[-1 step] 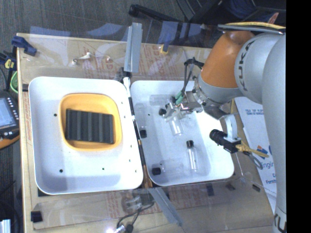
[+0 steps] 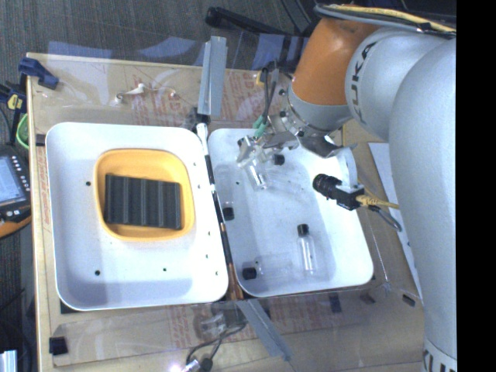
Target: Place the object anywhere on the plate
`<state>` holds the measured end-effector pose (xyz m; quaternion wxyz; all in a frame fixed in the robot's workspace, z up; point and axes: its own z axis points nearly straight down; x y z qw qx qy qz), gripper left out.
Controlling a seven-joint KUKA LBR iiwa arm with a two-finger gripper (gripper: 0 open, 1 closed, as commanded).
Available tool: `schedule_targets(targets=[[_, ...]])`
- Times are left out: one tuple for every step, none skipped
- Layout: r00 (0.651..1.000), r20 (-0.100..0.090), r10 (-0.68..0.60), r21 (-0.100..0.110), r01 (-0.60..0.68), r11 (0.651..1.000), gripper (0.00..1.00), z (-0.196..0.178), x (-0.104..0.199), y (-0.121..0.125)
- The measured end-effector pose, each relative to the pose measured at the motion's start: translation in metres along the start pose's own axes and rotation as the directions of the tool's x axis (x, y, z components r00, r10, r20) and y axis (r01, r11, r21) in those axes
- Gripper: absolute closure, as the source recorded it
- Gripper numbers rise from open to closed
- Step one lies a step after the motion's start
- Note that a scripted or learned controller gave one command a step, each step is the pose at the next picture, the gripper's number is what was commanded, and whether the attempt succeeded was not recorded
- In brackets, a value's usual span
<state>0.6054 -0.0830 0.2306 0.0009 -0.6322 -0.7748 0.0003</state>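
- Fingers (image 2: 256, 173) of the gripper (image 2: 260, 157): you can see them hanging over the far part of the right bin (image 2: 353, 266), pointing down toward its floor, but whether they are spread or closed cannot be told at this slant; nothing shows between them.
- You find the object, a small clear vial with a black cap (image 2: 306, 248), lying flat on the right bin's floor toward its near right corner, well apart from the gripper.
- You see the yellow plate (image 2: 143, 163) in the middle of the left bin (image 2: 70, 270), bearing a dark ribbed block (image 2: 144, 201).
- Your arm (image 2: 387, 60) enters from the right, its orange band (image 2: 333, 56) above the far edge of the right bin.
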Motion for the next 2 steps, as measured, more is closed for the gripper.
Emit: schedule_targets(targets=[[0.956,-0.001,-0.293,0.003,0.293,0.956,1.00,0.0396,0.0554,0.0019],[0.956,0.000,-0.292,0.003,0.292,0.956,0.00,0.0394,0.0551,0.0019]])
